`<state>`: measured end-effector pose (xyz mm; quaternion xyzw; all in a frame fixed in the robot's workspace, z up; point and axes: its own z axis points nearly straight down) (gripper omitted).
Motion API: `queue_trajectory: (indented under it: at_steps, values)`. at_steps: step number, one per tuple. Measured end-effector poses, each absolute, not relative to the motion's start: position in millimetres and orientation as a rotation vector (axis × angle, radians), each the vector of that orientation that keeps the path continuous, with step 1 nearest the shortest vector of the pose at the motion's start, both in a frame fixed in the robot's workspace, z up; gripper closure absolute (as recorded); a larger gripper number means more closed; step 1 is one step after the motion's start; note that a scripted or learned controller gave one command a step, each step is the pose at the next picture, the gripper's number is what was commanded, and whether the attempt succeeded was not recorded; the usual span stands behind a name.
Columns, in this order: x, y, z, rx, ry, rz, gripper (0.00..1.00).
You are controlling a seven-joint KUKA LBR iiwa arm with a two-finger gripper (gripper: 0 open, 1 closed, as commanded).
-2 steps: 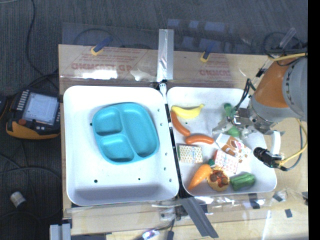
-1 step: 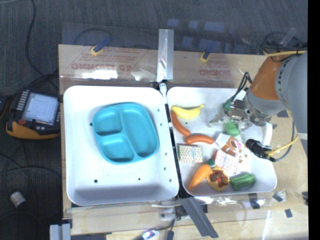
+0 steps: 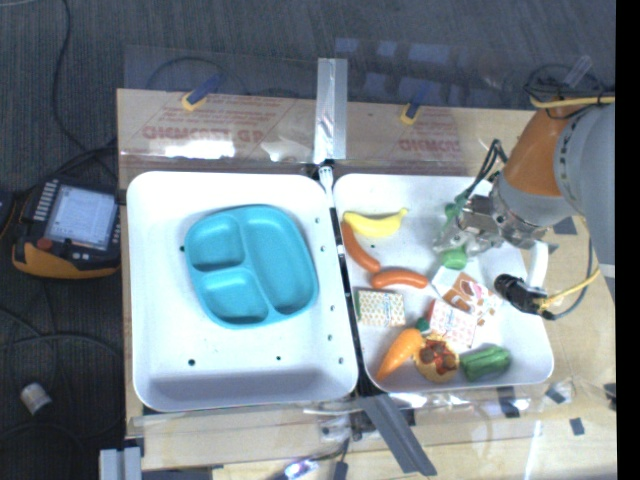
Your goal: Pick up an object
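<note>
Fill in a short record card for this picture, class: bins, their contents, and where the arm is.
left bin: holds a blue divided tray
right bin: holds toy food, including a banana, a carrot and a green pepper
arm: reaches in from the right, over the right bin's upper part
gripper: low, near a small green item

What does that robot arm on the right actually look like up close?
A thick grey arm with an orange band above the wrist. Its small metal gripper has green parts on it, and a yellow cable and black wires trail nearby.
</note>
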<state>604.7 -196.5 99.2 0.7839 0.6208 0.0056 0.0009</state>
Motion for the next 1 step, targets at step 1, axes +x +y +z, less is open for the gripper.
queue_trajectory:
  at_steps: [1]
  values:
    - [639.0,-153.9,187.6,2.656,1.676,-0.007,1.00]
